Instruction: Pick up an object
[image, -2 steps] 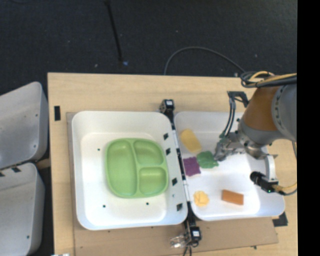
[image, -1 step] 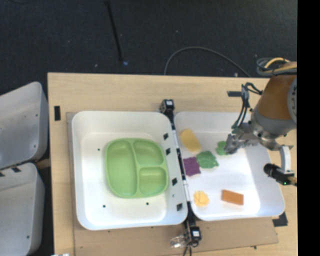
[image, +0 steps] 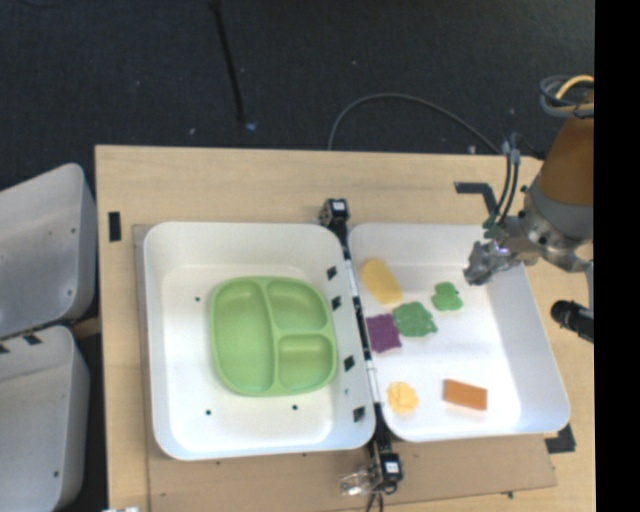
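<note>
The right bin (image: 520, 330) holds several small items: a pale yellow oval piece (image: 380, 281), a purple square (image: 383, 332), a large green leafy piece (image: 414, 320), a small green piece (image: 446, 296), a yellow round piece (image: 402, 397) and an orange block (image: 465, 395). My gripper (image: 484, 264) hangs over the bin's upper right part, to the right of and slightly above the small green piece. Nothing shows between its fingers, and it looks apart from every item.
In the left bin (image: 180, 270) lies a green divided plate (image: 272, 334). A black divider with clips (image: 352, 310) runs between the bins. A cable (image: 400, 100) arcs over the bench behind the bins. White chairs (image: 40, 260) stand at the left.
</note>
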